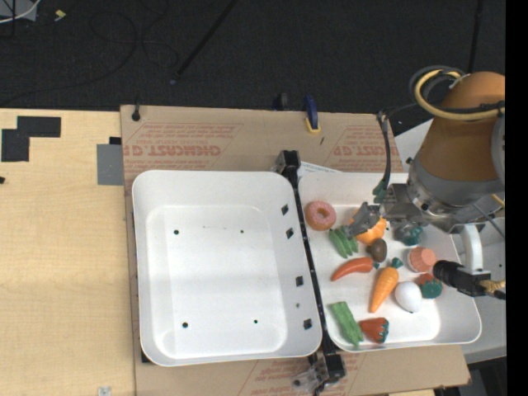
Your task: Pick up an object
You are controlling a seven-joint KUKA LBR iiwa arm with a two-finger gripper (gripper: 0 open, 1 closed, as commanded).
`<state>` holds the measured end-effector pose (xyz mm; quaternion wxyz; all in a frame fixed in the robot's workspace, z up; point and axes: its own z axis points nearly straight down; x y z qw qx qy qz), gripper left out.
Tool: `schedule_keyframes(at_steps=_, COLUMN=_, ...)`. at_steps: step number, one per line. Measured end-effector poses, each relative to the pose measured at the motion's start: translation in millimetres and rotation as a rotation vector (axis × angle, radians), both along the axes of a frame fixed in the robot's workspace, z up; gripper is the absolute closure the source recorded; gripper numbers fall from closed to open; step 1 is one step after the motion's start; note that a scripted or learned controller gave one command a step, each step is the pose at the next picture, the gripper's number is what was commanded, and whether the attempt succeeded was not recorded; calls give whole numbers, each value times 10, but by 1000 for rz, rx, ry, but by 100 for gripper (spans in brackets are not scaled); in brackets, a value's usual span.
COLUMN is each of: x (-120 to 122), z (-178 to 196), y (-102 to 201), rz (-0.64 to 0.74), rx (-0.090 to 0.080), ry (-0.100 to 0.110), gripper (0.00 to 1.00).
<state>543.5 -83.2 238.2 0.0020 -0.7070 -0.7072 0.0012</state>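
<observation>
Desk (pixel 58 246): tan, w/ two white bins.
Right bin (pixel 462 324): toy food, carrot (pixel 383 286), egg (pixel 407 296).
Gripper (pixel 368 221): over right bin's middle; can't tell if open.

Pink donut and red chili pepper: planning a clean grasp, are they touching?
Apart. The camera view shows white bin floor between the pink donut and the red chili pepper.

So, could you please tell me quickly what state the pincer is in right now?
Pincer: low over the right bin's toys, beside a small orange piece; whether it grips anything cannot be told.
</observation>
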Motion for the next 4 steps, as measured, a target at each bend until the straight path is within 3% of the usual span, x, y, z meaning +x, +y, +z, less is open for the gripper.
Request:
schedule_keyframes(at_steps=1, x=-156, z=-1536, y=-382, rz=-5, rx=2, ry=4, gripper=0)
schedule_keyframes(at_steps=2, x=541, z=-1505, y=-334, rz=3, rx=-1, ry=-7, gripper=0)
schedule_keyframes(at_steps=3, x=1014, z=-1511, y=-98, rz=3, rx=0, ry=-2, gripper=0)
schedule_keyframes(at_steps=4, x=996, z=-1410, y=-109, rz=0, rx=1, ry=1, gripper=100)
